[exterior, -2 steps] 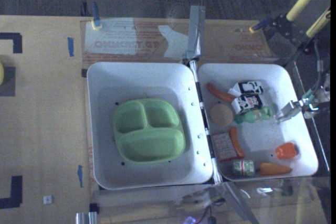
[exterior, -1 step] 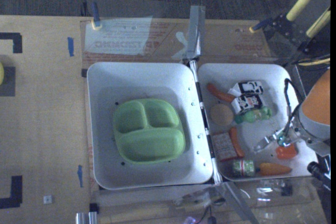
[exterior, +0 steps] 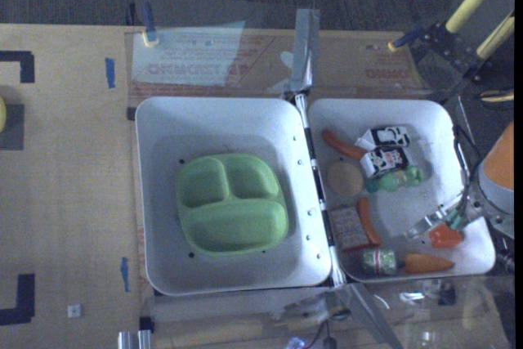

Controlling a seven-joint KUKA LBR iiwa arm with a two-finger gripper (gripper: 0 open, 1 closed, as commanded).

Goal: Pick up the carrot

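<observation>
Wooden bench carries two white bins; along the right bin's (exterior: pixel 448 120) near edge lies the carrot (exterior: pixel 426 263), just below and beside the gripper (exterior: pixel 437 223), whose finger spread I cannot tell. Farther left, the left bin (exterior: pixel 155 135) contains a green plate (exterior: pixel 233 203).

A pale wooden surface (exterior: pixel 65 200) carries two shallow white plastic bins side by side, the left bin (exterior: pixel 155 127) mid-frame, the right bin (exterior: pixel 441 114) beside it. Blue tape strips (exterior: pixel 109 72) and black corner marks (exterior: pixel 20 65) lie at the frame's left.
</observation>
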